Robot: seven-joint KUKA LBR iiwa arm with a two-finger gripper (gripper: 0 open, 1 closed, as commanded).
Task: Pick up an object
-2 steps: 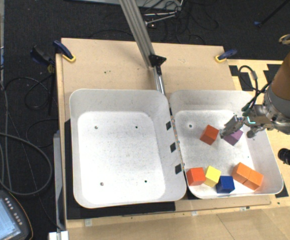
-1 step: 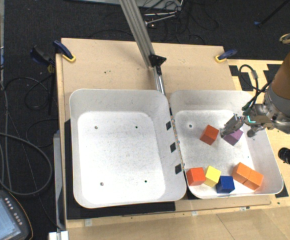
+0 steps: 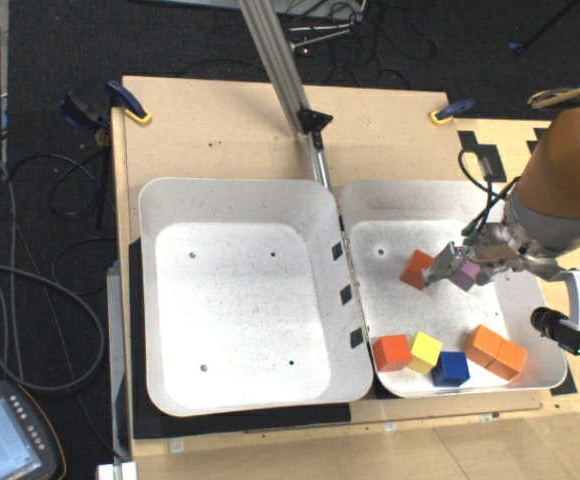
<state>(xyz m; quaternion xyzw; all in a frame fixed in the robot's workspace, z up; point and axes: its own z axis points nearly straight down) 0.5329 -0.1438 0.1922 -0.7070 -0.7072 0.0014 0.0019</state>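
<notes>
The arm reaches in from the right, and my gripper [image 3: 450, 271] hangs low over the right bin [image 3: 370, 208]. A small purple block [image 3: 463, 277] sits at the fingers, seemingly between them. A red-orange block [image 3: 416, 268] lies just left of the gripper, touching or nearly touching it. Along the bin's front edge sit an orange cube [image 3: 392, 352], a yellow cube [image 3: 425, 351], a blue cube [image 3: 451, 368] and a larger orange block [image 3: 495, 351].
The left bin [image 3: 170, 208] lies beside the right one, with black clips along the shared wall. A slanted metal rod [image 3: 280, 63] crosses the bench's back. Blue-yellow clamps [image 3: 128, 103] hold the board's far corners.
</notes>
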